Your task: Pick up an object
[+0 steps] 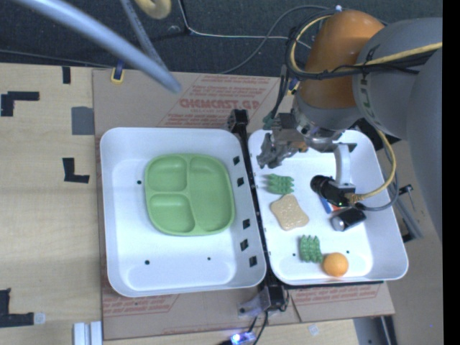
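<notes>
Jaws sit over the top left corner of the right bin, close to the wall it shares with the left bin. I cannot tell if they are open or closed. That corner is tight, with the wall on one side and the bin's top edge just behind.

Right under the jaws lies a green ridged toy. Its long side runs left to right in my view. It is near the shared wall, with bare white floor above it. Just below it is a tan bread slice, tipped so its long side runs from upper left to lower right. Lower down is a second green ridged toy, with its long side running up and down. An orange ball touches it, or nearly does, near the bin's bottom edge. The right part of this bin has more open floor.

The left bin holds a green divided plate, with white room all around it.

Both bins rest on a cardboard sheet with red print, on a pale wood surface with black marks. The arm comes in from the right.
</notes>
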Controlling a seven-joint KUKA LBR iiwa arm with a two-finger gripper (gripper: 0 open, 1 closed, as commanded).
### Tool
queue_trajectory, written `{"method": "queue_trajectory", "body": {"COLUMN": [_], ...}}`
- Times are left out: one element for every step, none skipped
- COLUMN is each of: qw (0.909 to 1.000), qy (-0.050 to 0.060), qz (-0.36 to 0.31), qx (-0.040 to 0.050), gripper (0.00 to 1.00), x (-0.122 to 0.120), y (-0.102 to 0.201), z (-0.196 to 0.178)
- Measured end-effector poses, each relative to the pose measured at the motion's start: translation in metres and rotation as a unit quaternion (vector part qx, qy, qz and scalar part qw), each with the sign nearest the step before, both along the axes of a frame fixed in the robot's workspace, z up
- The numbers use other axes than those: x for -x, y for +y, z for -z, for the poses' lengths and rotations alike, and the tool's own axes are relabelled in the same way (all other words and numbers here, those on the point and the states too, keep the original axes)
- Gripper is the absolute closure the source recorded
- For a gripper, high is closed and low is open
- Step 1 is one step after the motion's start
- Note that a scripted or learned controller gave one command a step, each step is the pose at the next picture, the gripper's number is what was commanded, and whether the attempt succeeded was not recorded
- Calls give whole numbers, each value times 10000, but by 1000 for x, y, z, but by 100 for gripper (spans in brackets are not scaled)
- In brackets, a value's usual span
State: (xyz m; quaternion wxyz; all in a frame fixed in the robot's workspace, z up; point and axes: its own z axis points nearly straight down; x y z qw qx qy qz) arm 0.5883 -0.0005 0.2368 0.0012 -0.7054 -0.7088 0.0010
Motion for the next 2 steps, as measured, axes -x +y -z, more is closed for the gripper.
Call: {"method": "queue_trajectory", "body": {"qw": [10000,10000], "qy": [-1,6], "qz": [-5,-8], "qx": [-5,-3], "gripper": [100,100], "x": [19,49], "y": [47,100], "z": [-6,0]}}
